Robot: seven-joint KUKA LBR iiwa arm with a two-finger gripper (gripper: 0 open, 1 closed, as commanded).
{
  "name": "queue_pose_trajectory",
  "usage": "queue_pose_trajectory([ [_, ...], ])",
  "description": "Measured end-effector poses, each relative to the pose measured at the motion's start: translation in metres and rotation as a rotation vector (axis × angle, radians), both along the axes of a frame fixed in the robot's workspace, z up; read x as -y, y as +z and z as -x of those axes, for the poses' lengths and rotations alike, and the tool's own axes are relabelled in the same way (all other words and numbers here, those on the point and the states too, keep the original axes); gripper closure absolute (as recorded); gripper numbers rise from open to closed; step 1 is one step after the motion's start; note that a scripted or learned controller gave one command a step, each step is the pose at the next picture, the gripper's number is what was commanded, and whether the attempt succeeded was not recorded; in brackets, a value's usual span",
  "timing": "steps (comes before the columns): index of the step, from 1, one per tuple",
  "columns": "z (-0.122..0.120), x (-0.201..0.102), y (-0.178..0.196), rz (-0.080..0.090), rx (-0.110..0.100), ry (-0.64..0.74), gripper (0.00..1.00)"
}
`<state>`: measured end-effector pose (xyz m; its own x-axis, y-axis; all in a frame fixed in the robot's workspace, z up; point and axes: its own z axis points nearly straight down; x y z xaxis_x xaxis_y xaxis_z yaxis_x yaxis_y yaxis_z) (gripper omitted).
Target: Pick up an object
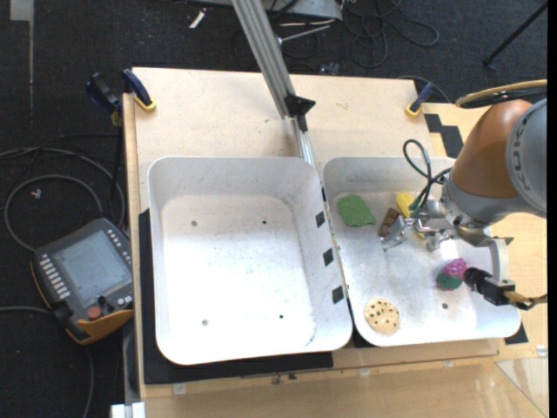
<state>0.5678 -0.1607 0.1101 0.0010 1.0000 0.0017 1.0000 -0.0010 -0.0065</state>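
White plastic shows all round the gripper (393,233), which hangs low over the right bin (487,320) with its two dark fingers spread apart and nothing between them. From where I stand the fingertips look close to the floor of the bin, though I cannot say whether they touch it. Nearest to them is a green leaf-like piece (354,210), just beside the fingers on the side away from the arm and a little toward the back wall. A yellow object (405,203) sits just behind the gripper, partly hidden by the wrist and its looping black cable (418,159). On the arm's side, nearer the front, lies a purple and green lump (452,273), and well toward the front rim rests a round tan biscuit (382,315) dotted with dark spots. The left bin (165,181) lies well beyond the divider. My worry is that the fingers stand over bare plastic between these things, so closing here would likely catch nothing. The green piece looks flat and thin, so I would expect the fingertips to slide over it or nudge it toward the wall. A sideways sweep could also knock the yellow object, or the cable might snag.
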Motion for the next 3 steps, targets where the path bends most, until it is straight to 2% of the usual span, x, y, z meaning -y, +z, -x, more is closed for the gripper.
queue_pose_trajectory([
  [1,0.000,-0.001,-0.015,0.002,0.005,0.000,0.00],
  [2,-0.001,0.000,-0.005,0.002,0.008,-0.001,1.00],
  [3,0.000,0.000,0.059,0.003,0.013,0.003,1.00],
])
